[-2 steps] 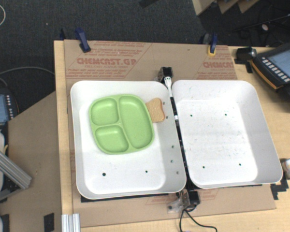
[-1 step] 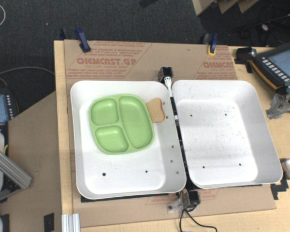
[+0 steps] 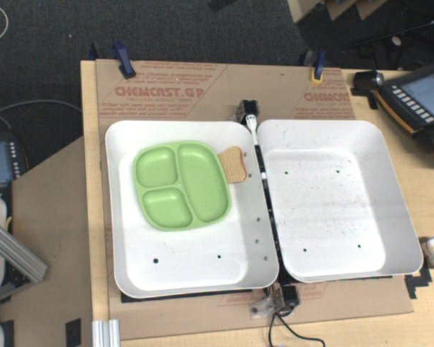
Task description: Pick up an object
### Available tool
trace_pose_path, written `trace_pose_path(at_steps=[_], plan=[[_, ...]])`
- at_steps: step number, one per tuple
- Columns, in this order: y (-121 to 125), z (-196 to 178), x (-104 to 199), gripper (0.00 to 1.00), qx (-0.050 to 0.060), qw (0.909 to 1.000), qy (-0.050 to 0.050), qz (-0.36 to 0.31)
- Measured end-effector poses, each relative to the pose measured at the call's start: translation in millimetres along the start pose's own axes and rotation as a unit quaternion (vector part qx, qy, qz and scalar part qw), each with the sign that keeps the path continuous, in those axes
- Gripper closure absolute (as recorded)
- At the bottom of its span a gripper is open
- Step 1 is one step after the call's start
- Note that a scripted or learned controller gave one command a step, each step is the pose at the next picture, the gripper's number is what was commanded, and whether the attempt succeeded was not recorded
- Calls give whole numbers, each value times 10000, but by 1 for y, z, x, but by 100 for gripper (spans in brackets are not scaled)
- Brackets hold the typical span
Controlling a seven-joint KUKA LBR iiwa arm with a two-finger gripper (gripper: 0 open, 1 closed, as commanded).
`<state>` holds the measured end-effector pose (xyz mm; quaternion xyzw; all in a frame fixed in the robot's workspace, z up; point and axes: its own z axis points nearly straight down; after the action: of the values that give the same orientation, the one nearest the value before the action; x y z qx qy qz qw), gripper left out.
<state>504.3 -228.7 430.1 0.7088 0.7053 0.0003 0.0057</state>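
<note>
A green divided plate [image 3: 181, 186] lies in the left white bin [image 3: 130, 259] on the bench [image 3: 202, 85], a tan cracker-like piece [image 3: 233, 165] touching its right edge. The right bin [image 3: 390, 194] sits just beside.

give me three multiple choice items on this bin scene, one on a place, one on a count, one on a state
1. Which bin holds the green divided plate?
A. the left bin
B. the right bin
C. neither, it is on the bench

2. How many compartments does the plate have?
A. two
B. three
C. five

3. How does the tan slice of toast-like food sit relative to the plate?
A. well apart from it
B. inside a compartment
C. against its right rim

Answers:
1. A, the plate lies inside the left bin.
2. B, two on the left and one long one on the right.
3. C, the slice lies at the plate's right edge.
</note>
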Motion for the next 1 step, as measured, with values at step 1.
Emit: trace_pose_path(at_steps=[1], plan=[[-27, 77, 30, 100, 82, 9999, 56, -22]])
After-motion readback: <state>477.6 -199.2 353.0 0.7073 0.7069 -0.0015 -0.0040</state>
